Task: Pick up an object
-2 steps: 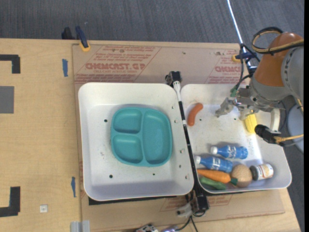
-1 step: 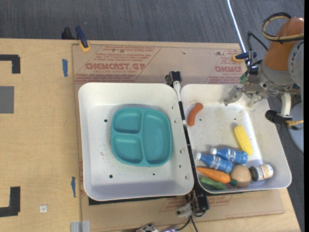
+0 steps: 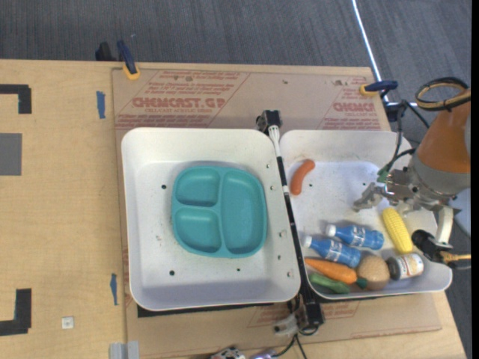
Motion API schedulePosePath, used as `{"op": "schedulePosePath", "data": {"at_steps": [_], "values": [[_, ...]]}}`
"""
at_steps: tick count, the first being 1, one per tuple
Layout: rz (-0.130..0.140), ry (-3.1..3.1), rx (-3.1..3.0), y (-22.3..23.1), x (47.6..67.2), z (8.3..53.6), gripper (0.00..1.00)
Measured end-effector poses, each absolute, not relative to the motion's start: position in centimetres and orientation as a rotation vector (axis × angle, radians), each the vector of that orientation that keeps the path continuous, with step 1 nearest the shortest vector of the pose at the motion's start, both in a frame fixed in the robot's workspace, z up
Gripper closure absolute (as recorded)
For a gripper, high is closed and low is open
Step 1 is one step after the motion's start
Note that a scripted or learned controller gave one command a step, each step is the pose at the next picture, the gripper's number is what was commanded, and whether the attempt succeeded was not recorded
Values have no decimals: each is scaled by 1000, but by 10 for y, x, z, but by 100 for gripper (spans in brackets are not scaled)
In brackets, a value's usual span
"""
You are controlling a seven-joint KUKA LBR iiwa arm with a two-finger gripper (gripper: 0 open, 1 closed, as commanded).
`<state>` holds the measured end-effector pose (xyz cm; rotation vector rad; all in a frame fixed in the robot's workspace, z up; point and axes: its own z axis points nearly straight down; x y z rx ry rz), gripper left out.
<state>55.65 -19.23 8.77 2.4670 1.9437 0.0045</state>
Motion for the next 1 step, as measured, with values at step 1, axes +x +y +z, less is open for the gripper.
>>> {"op": "schedulePosePath", "data": {"at_steps": [1], "values": [[14,2314,2113,-204,484,88,0]]}}
